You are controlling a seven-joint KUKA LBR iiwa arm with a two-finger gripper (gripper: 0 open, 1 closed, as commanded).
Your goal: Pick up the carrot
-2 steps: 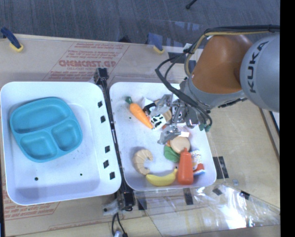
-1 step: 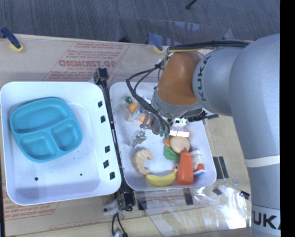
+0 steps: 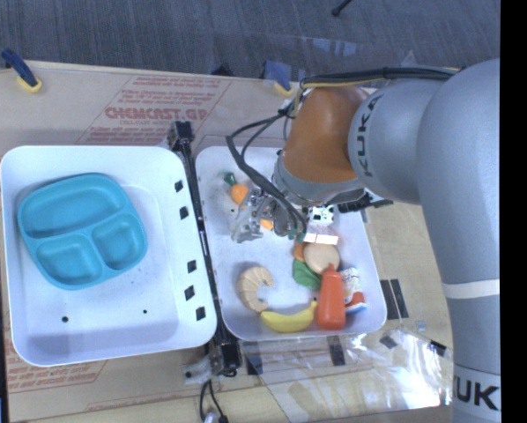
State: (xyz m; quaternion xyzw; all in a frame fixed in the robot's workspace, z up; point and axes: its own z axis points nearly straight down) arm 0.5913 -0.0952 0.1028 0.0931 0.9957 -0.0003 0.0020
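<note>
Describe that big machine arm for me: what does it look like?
A thick, rounded grey arm with a glossy orange band above the wrist and dark "KUKA" lettering. Black cables loop beside it. It ends in a small metallic two-finger gripper.

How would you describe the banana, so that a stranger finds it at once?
Look in the right white bin, along its near wall. The banana lies there, yellow and curved, between the pale croissant and the red bottle; it is the one yellow item.
</note>
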